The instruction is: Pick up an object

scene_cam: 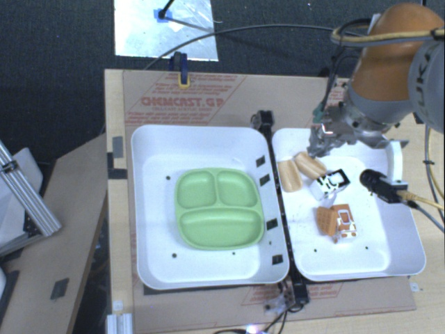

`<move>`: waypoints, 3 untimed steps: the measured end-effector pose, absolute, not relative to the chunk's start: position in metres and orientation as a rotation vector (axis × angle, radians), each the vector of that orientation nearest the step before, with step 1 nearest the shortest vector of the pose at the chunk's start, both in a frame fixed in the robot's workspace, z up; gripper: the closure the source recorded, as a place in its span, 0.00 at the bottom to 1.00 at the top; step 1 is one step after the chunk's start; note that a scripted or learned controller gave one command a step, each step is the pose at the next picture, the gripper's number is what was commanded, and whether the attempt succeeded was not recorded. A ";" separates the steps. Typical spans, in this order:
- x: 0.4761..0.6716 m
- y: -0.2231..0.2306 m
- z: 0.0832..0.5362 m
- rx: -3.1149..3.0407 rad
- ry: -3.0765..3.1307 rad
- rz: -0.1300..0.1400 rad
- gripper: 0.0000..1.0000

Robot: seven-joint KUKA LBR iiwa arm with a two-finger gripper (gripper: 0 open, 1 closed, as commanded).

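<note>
Going L to R: the left bin (pixel 149 186) is carrying just the green divided tray (pixel 220 208), lying flat mid-bin, three compartments up, nothing in them as far as you're seeing; it's sitting well apart from the arm, so I'm reading it as not the target this cycle. The black clips along the seam (pixel 270 186) are sitting where the two bins meet, prob. tying them together so neither is sliding under contact. The pickables are all clustering in the right bin (pixel 400 256), upper-left part: two tan bread-like pieces (pixel 297 170) lying touching each other just beside the divider wall, a small black-and-white item (pixel 331 182) just right of them, and an orange-and-white block (pixel 336 222) below that, near bin centre. The gripper (pixel 321 143) is hanging over the bin's back-left corner, right above the tan pieces, so you're likely looking at a descent onto them, approach step w/ nothing lifted yet. Jaw state: can't tell, wrist body is blocking the tips from this angle. Risk imo: tan pieces are crowding the wall, so there's little side clearance there. A black cylindrical part (pixel 379 184) w/ a cable is sticking in over the right rim; looks like rig hardware, not a bin object.
</note>
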State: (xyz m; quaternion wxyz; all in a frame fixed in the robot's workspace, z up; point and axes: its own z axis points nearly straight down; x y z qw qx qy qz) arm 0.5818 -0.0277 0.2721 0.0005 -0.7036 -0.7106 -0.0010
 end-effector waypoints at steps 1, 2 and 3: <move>0.575 0.021 0.269 -2.211 -2.232 -0.002 1.00; 0.575 0.066 0.265 -2.211 -2.232 -0.004 1.00; 0.573 0.109 0.245 -2.211 -2.230 -0.001 1.00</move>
